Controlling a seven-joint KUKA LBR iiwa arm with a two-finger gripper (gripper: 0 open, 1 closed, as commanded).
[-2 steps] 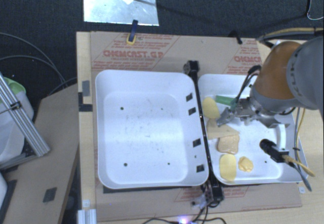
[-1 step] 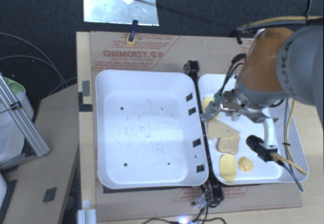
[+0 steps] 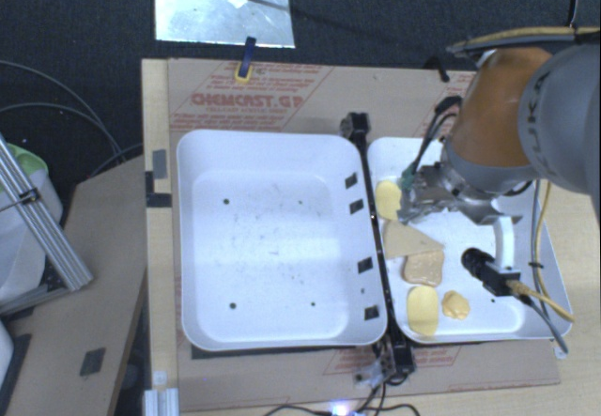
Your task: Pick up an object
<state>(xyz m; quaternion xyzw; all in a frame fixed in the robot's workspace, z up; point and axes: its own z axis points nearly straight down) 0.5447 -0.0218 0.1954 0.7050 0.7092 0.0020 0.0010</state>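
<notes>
Your arm [image 3: 540, 114] comes in from the right edge of the bench, its grey body and orange band bulking over the right bin's far right corner. The wrist bends down and leftward, putting the gripper [image 3: 410, 201] low near that bin's left wall, toward its far end. You'll see dark cables trailing along the wrist.
</notes>
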